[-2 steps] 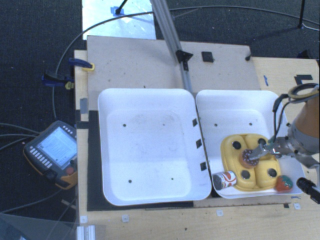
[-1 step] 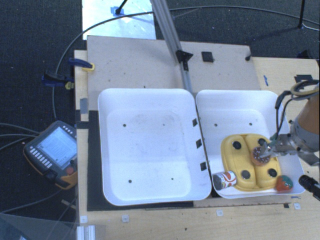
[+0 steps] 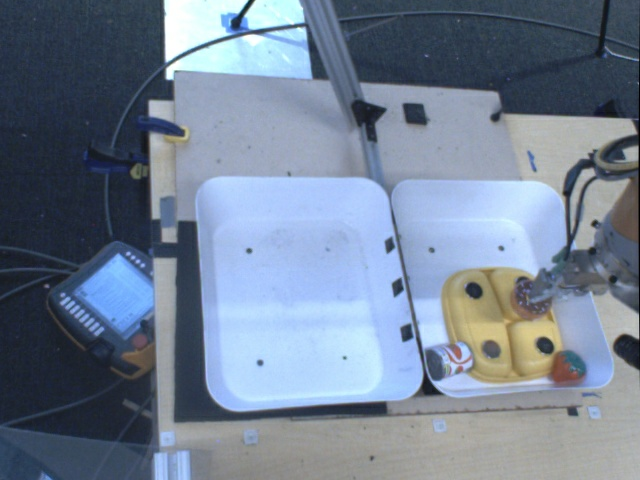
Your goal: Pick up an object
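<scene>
Camera view puts my claw low over the yellow tray, grip state unreadable, so probably nothing lifted yet.

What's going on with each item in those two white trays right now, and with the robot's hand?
Yellow tray: flat in the right bin, right way up.
Doughnut: resting on the yellow tray, under the hand.
Can: lying on its side by the tray's near corner.
Strawberry: lying in the bin's near right corner.
Hand: down at the doughnut.
</scene>
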Available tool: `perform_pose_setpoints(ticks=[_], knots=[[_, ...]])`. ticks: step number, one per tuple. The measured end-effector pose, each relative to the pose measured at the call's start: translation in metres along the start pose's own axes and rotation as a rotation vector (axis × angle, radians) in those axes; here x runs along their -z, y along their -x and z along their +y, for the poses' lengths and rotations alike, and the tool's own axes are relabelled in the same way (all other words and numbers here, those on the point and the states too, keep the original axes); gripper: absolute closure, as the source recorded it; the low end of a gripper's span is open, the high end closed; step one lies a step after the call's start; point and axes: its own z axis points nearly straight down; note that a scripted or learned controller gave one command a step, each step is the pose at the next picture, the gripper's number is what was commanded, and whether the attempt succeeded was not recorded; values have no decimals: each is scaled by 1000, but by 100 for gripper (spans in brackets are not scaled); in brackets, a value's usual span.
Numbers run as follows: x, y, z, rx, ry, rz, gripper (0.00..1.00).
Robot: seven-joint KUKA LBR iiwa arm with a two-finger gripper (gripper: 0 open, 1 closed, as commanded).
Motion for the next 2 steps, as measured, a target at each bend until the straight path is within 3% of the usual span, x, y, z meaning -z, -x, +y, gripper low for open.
perform_pose_setpoints(ticks=[2], knots=[[105, -9, 6, 1, 2, -1, 100]])
